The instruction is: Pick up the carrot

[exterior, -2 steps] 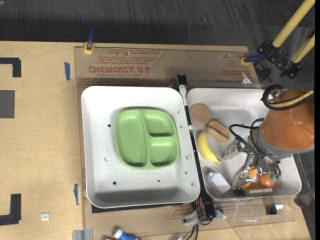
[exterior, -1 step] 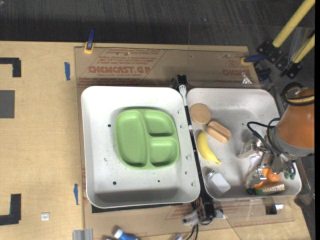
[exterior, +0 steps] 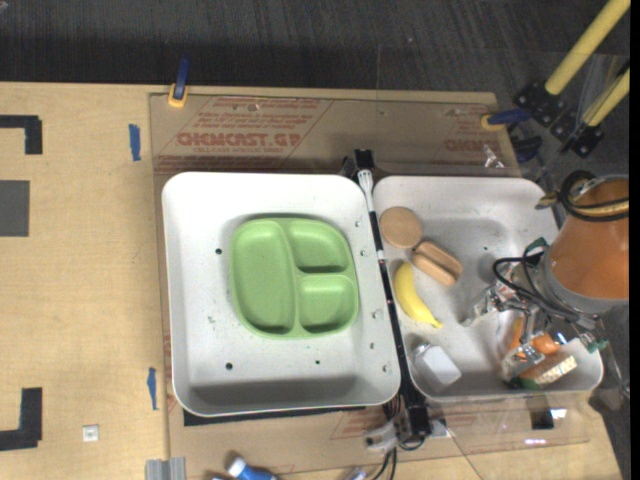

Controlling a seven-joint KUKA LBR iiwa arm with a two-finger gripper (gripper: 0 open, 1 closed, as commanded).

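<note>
The gripper (exterior: 530,353) is low in the right bin (exterior: 470,203), at its near right corner, over the carrot (exterior: 545,346) lying hard by the wall; whether it grips cannot be told. Room is tight there; banana (exterior: 415,296) and blocks lie well apart.

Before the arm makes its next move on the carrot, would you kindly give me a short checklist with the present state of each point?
1. Small orange carrot lies in the right white bin, near its lower right corner: ok.
2. Hand is low over the carrot: ok.
3. Carrot seen between the fingers: cannot tell.
4. Yellow banana and tan wooden block lie apart from the hand: ok.
5. Green divided plate sits in the left white bin, out of the way: ok.
</note>
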